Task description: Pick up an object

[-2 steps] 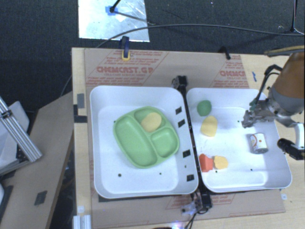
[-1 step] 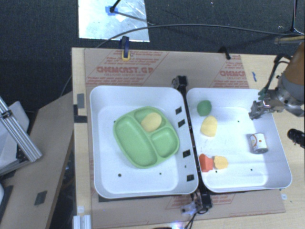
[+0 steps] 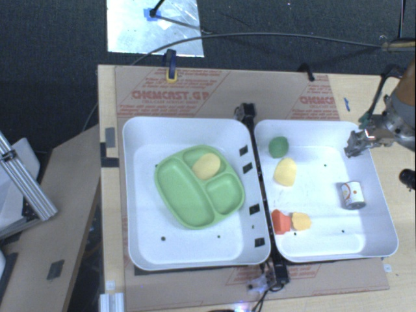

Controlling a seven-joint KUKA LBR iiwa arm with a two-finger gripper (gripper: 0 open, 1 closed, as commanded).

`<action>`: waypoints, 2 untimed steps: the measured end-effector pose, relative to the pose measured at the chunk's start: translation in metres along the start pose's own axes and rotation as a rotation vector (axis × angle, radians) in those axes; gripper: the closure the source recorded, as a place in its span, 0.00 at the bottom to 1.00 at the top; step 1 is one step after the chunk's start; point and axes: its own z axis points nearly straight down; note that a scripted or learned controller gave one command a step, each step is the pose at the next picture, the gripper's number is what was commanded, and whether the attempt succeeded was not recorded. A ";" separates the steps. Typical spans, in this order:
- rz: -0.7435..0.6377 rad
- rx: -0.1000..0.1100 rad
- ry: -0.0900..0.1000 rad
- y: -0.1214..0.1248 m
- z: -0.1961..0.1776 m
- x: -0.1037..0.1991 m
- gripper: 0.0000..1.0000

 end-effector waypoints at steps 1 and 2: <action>-0.005 0.001 0.002 0.005 -0.010 0.053 1.00; -0.005 0.003 0.002 0.015 0.001 0.107 1.00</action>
